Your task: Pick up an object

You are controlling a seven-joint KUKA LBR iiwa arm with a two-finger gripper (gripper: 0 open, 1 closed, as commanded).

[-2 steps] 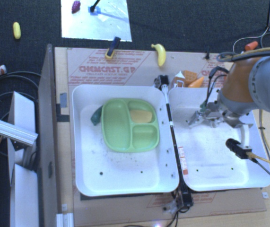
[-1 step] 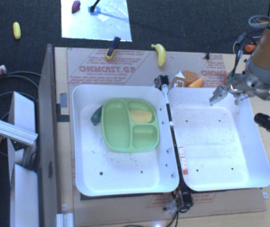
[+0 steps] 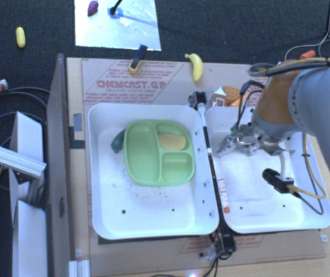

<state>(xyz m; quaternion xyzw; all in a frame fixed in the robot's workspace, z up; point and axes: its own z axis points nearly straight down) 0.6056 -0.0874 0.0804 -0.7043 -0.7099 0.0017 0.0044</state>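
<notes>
Objects worth picking lie well apart from the claw (image 3: 225, 147), over in the left bin (image 3: 104, 172): a green divided tray (image 3: 153, 163), a yellow block (image 3: 173, 141) resting in the tray's upper right compartment, and a dark teal item (image 3: 118, 140) tucked against the tray's left edge; in the camera view the claw sits low in the right bin (image 3: 257, 209), close to the divider (image 3: 208, 149) between the bins, with the grey arm (image 3: 321, 108) and its orange band (image 3: 274, 100) behind it to the right; whether the claw is spread or closed I cannot tell, since the metal parts blur together, and nothing can be made out in its grasp; the bin floor just around the claw appears bare white, so a close here would likely catch nothing; a reach leftward risks clipping the divider or the tray's raised rim; loose cables (image 3: 306, 192) trailing beside the wrist could also snag.
</notes>
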